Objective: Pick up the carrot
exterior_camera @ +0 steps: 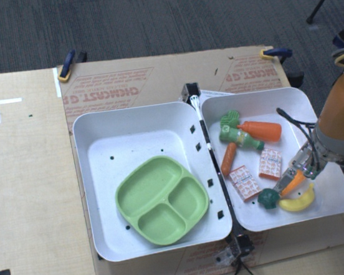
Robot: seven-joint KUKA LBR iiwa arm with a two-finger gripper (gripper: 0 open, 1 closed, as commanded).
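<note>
Grey arm [342, 142] with orange band, black cable.

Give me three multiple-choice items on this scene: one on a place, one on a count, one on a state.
1. The green plate lies: A in the left bin; B in the right bin; C on the bare bench.
2. Red-and-white boxes in the right bin number: A one; B two; C four.
3. The green plate sits: A upside down; B on its edge; C right side up.

Answers: 1 A, it rests flat inside the bin on the view's left. 2 B, one box lies beside a second near that bin's middle. 3 C, its three hollows face up.
</note>
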